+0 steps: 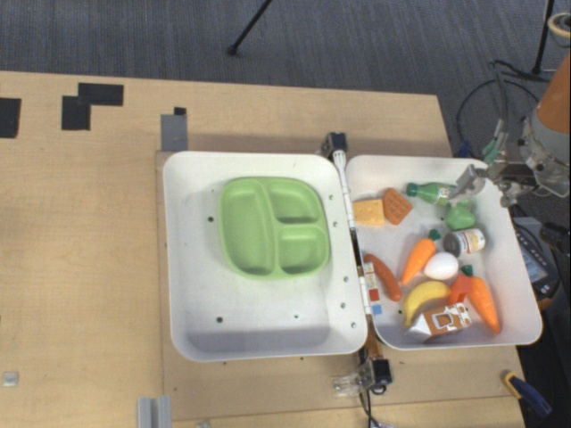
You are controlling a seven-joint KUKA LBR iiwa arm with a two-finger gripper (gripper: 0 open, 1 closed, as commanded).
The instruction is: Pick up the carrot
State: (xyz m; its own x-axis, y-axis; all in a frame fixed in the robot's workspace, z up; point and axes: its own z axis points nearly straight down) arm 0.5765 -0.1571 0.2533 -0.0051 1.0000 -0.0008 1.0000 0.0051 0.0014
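Note:
Two orange carrots lie in the right bin (528, 324). One carrot (417, 259) slants near the bin's middle with its green top toward the back. The other carrot (484, 302) lies by the front right corner. My gripper (487, 186) hangs over the bin's back right corner, well behind both carrots. Its fingers stand apart and open, with nothing between them. One fingertip (467, 181) sits just above a green item (460, 214).
The right bin is crowded: green bottle (432, 191), cracker (397, 206), cheese wedge (368, 211), small can (467, 241), egg (441, 266), banana (424, 296), sausage (384, 277), small carton (444, 319). The left bin (192, 310) holds a green divided plate (272, 226).

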